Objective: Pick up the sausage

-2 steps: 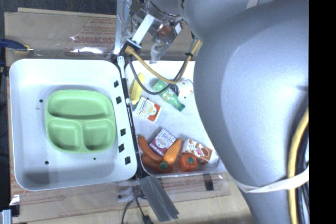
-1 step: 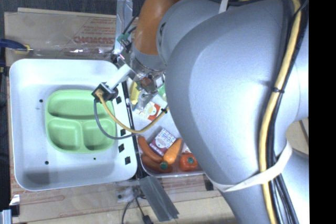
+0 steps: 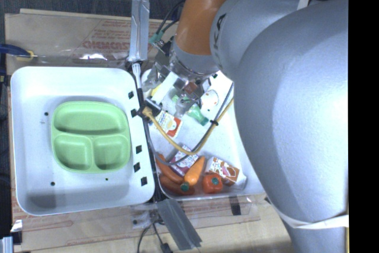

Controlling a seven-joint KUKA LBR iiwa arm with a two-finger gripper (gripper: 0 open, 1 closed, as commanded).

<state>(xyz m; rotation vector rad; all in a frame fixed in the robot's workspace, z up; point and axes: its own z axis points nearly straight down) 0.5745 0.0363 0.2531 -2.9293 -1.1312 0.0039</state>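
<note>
Gripper [image 3: 185, 93]: low in right bin [image 3: 237, 178]; grip state cannot be told.
Sausage [image 3: 167, 174]: beside carrot [image 3: 193, 172].
Left bin [image 3: 26, 133]: green tray [image 3: 92, 136].

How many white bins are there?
2. The left bin holds a green tray. The right bin holds toy food, and the arm covers much of it, so things may be hidden there.
</note>
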